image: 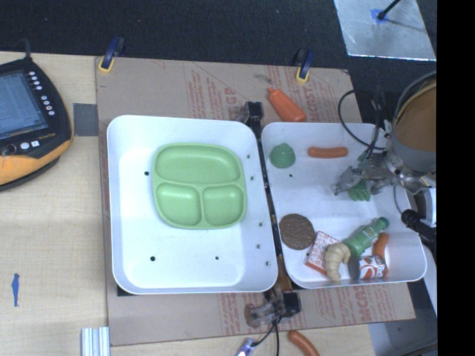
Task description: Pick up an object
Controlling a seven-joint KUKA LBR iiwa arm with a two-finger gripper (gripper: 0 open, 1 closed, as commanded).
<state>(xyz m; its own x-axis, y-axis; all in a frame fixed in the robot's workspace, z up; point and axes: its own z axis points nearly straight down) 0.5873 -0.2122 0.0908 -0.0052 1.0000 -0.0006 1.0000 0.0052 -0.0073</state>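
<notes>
Grey metal hand point(361, 182) sits at three o'clock in the right shallow white bin point(297, 269), over a small green object point(361, 193); whether it grips I cannot tell.

You're looking at a grey arm point(417, 136) with its orange band, black cables looping around the wrist, and a grey metal gripper point(361, 182) at the tip.

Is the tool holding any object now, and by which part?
It cannot be told: the tool is at a small green object in the right white bin.
</notes>
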